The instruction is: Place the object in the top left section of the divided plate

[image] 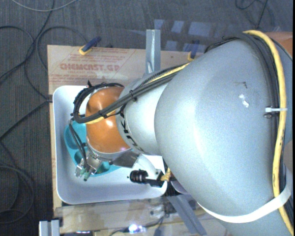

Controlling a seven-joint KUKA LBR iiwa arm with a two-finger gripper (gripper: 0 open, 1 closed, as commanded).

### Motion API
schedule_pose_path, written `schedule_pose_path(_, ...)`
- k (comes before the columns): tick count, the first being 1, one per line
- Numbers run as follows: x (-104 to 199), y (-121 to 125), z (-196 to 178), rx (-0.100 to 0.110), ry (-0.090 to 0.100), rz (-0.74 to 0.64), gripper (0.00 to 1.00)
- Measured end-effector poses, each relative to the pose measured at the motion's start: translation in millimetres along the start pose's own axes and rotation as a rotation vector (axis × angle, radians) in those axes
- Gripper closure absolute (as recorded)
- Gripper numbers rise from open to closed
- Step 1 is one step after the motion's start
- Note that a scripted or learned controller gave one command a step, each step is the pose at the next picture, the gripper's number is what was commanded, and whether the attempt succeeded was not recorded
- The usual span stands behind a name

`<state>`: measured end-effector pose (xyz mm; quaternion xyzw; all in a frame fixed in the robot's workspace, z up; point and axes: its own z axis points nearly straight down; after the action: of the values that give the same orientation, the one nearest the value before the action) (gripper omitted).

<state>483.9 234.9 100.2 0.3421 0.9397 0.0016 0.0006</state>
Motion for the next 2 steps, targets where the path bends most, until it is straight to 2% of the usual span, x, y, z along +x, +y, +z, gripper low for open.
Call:
schedule_pose_path(1,-44,-44,4,-0.025,-0.003,0.016,1.00)
schedule_pose_path(2,-103,-122,-84,-0.004,0.002,0.023,1.00)
